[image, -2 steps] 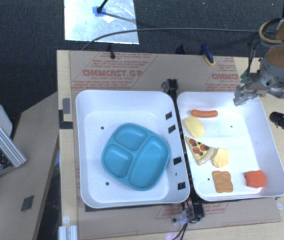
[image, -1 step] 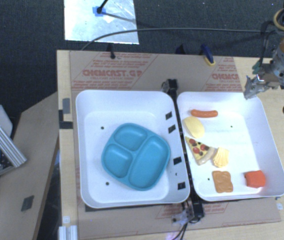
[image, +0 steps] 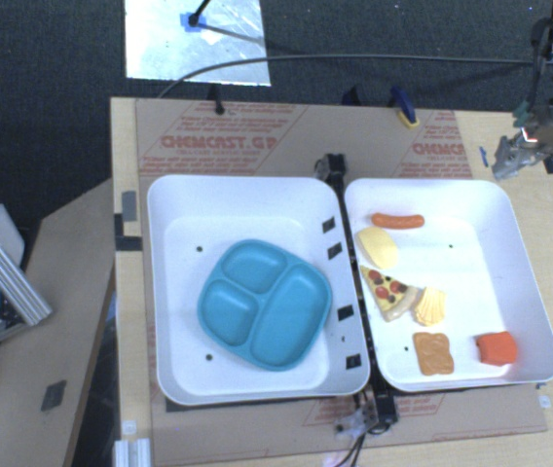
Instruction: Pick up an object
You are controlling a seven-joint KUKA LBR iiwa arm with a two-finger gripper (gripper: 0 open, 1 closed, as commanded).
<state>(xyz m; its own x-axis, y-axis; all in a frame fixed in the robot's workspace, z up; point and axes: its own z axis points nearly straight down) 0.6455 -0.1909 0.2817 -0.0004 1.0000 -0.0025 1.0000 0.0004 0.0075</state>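
The fingers of the gripper point(image: 522, 149), their state impossible to tell, hang beyond the far right corner of the right bin point(image: 525, 261), so nothing is picked yet; the sausage point(image: 397, 221) lies nearest.

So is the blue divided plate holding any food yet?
Empty. The blue plate lies flat in the left bin, all compartments bare.

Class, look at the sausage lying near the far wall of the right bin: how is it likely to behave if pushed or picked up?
The sausage is a slim rounded cylinder lying flat, so a push on its long side would probably roll it. It looks like glossy toy food, so likely light, stiff and a bit slippery. It lies apart from the other pieces, so gripping across it seems easiest.
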